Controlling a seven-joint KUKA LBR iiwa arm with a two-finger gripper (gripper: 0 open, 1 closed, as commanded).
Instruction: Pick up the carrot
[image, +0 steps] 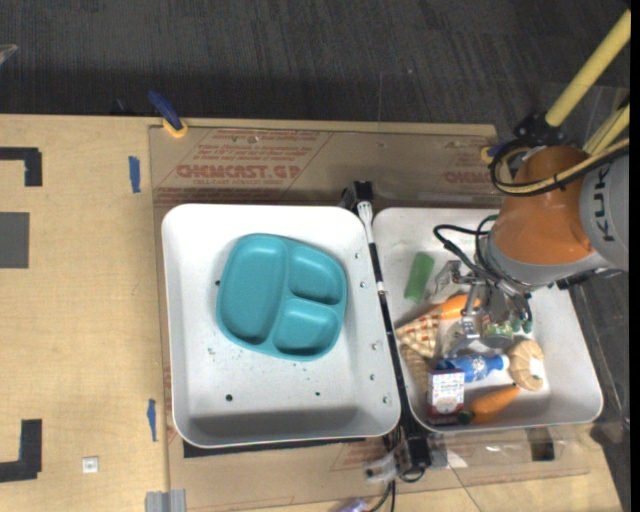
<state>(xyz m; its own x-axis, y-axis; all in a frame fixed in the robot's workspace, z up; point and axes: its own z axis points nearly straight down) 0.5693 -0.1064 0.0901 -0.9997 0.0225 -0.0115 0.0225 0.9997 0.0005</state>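
Observation:
The carrot (493, 401) is a long orange piece lying near the front edge of the right bin (585, 385). My gripper (480, 318) hangs over the middle of that bin, behind the carrot and apart from it, low among the clutter. A second small orange piece (451, 305) shows just left of the gripper; I cannot tell what it is. The arm's orange band (540, 215) sits above the wrist at the bin's back right.
The right bin also holds a green stick (419, 275), a waffle cone (421, 333), a blue-labelled bottle (470, 368), a red-and-white packet (447, 392) and a tan bun (527, 366). A teal divided plate (280, 295) lies in the left bin (190, 380).

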